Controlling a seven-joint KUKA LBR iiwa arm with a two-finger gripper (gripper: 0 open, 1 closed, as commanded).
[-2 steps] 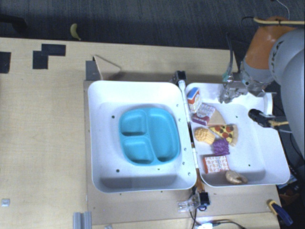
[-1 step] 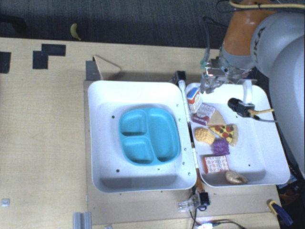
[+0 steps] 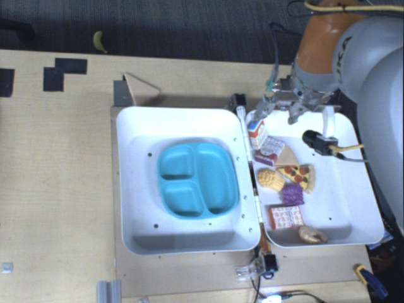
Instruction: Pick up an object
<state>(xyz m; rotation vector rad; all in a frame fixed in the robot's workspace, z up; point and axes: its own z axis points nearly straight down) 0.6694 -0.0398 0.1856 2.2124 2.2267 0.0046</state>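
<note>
- One camera, fixed above the table, looks down at a slant.
- It sits far enough back to take in the left bin and the right bin whole, side by side.
- The arm enters from the view's right edge.
- A dark surface lies beyond the table's far edge, at the top.

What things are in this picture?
left bin: one, white, bench left
right bin: one, white, bench right
tray: one, blue, in left bin
carton: one, white and orange, right bin's far left
packet: one, purple and white, beside carton
pizza slice: one, orange, right bin middle
corn: one, yellow, left of pizza slice
grapes: one bunch, purple, by corn
box: one, red and white, near grapes
lump: one, tan, right bin's near edge
arm: one, grey and orange, right
gripper: one, grey, above carton
</note>
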